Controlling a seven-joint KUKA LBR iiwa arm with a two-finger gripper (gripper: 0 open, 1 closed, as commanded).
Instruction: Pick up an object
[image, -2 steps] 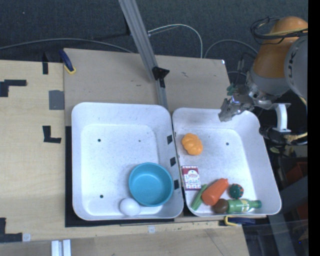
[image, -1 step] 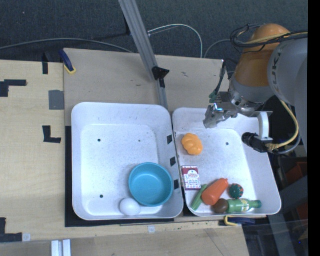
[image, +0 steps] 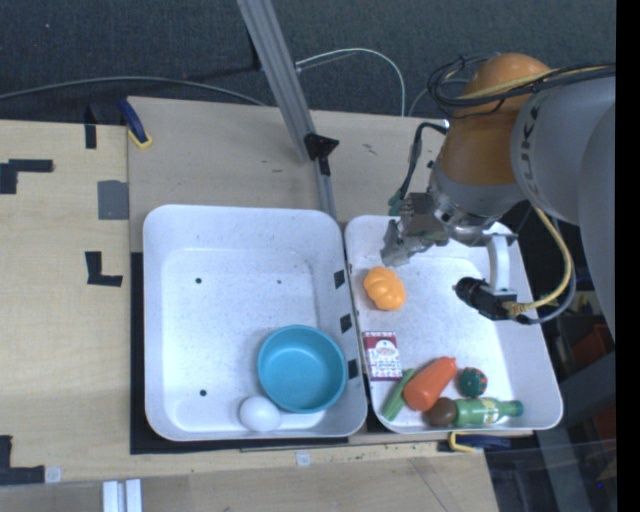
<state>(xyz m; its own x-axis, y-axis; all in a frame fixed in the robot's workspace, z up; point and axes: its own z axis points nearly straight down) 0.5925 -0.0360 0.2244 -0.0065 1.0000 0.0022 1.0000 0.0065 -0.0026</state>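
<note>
Currently on the bench: two white bins. Left bin (image: 170, 300): blue bowl (image: 300, 367), white ball (image: 259, 412) touching its near side. Right bin (image: 520, 350): orange toy fruit (image: 384, 288) near the far left corner; red-and-white small box (image: 381, 355); carrot (image: 428, 384); green bottle (image: 478, 410); small red-green round item (image: 472, 380). Gripper (image: 395, 250) low over the right bin, just beyond the orange fruit; finger opening cannot be told, nothing seen held.

2 white bins (image: 160, 300) hold 7 items (1 blue bowl (image: 300, 368), 1 white ball (image: 259, 412), 5 toy foods (image: 384, 288)).
</note>
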